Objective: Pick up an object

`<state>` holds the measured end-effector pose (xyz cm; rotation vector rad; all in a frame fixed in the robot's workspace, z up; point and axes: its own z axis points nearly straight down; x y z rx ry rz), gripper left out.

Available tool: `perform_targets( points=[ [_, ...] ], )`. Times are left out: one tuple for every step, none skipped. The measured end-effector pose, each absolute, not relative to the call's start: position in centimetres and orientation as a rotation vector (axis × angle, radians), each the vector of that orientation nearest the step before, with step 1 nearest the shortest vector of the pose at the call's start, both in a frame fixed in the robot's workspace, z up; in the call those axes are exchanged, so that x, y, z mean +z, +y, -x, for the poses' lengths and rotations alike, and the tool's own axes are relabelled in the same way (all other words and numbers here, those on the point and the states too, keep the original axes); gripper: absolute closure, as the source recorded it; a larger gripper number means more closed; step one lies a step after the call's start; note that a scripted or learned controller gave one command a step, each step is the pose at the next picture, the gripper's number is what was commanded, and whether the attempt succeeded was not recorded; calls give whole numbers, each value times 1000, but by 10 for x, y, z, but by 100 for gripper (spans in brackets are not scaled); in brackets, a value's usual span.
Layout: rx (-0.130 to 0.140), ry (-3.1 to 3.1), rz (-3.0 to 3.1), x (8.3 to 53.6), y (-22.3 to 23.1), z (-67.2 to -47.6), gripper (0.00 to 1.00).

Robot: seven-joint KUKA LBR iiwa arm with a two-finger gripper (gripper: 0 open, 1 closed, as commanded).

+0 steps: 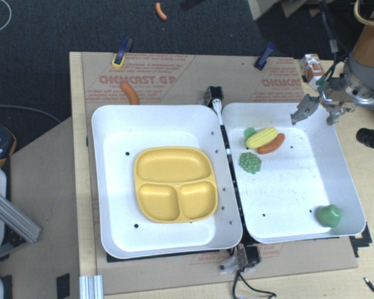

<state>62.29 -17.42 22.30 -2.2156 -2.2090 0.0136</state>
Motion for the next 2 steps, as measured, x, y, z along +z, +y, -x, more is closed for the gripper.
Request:
perform_targets(
  points=[
    [0, -2222, 2221, 232, -174, -626, 0],
    [5, -2220, 2215, 174, -169, -634, 0]
  ],
)
